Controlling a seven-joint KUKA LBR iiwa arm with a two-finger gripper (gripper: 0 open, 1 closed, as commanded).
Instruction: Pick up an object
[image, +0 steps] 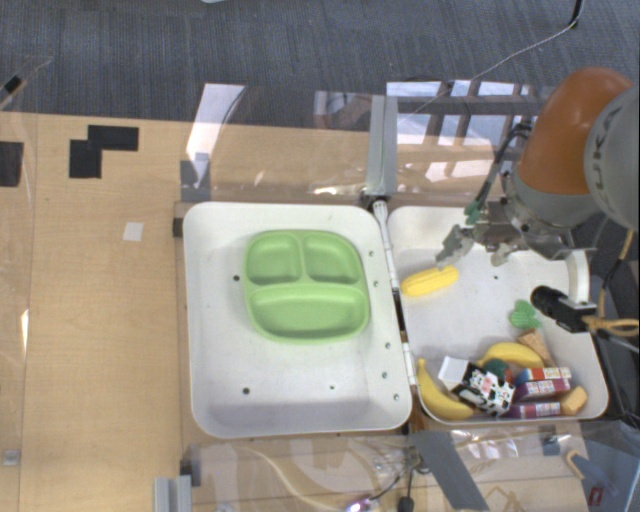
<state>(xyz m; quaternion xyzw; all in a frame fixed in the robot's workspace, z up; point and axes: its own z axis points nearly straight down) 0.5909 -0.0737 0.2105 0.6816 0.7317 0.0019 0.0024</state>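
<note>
My gripper (475, 250) hangs over the upper part of the right bin (480, 310), open with nothing between its fingers. Just below and left of it, a yellow corn-like toy (430, 282) lies on the bin floor near the divider. A small green toy (522, 317) sits further right. At the bin's front lie a banana (443, 396), a second banana (512, 354), a black-and-white patterned piece (487, 388) and small red-labelled boxes (540, 385). The grey arm with its orange band (572, 130) comes in from the upper right.
The left bin (215, 330) holds a green divided plate (303, 285). A metal rail (392, 290) separates the two bins. A black part of the arm (560, 305) overhangs the right bin's right side. Wooden bench surface lies to the left.
</note>
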